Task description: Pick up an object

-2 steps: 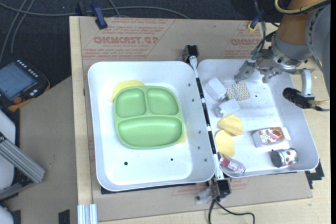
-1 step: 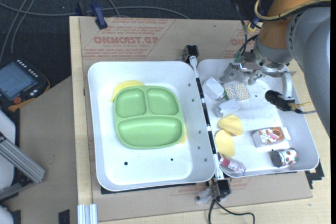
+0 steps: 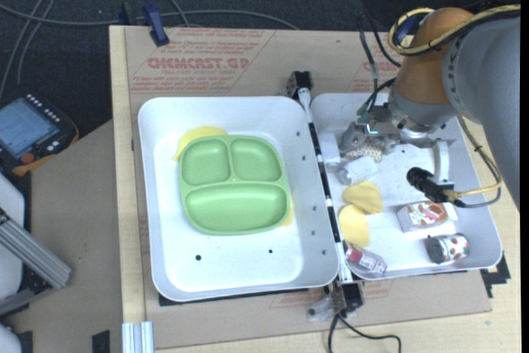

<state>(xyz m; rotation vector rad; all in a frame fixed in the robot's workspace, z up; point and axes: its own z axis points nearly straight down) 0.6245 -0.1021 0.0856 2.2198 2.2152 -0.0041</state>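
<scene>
1. In the right bin (image 3: 483, 236), just up-frame of the upper yellow piece (image 3: 364, 196): tool (image 3: 369, 135) low over the clutter, arm (image 3: 430, 70) reaching in from the right.
2. Tool state: cannot tell whether spread or pressed together from this angle. Nothing seen gripped.
3. Likely target, judged by position: speckled tan lump (image 3: 364, 151), straight up-frame of the yellow piece and right at the tool tip. Touching or just apart: cannot tell.
4. Neighbours, all placed from the upper yellow piece:
   - just up-frame and left: crumpled white piece (image 3: 354, 172), close against the lump;
   - just down-frame: second yellow piece (image 3: 354, 225), then red-and-silver packet (image 3: 367, 262);
   - to the right: red-and-white packet (image 3: 426, 215), and further down-frame a small printed can (image 3: 447, 246);
   - well to the left, in the left bin (image 3: 157, 178): green divided plate (image 3: 234, 184).
5. Risks from here:
   - lump and white piece crowded together, so a close could catch both, or only the edge of one, and drop it on the lift;
   - lump looks irregular and possibly soft, so slip or crush likely if gripped off-centre;
   - descent too shallow: closing on air.
</scene>
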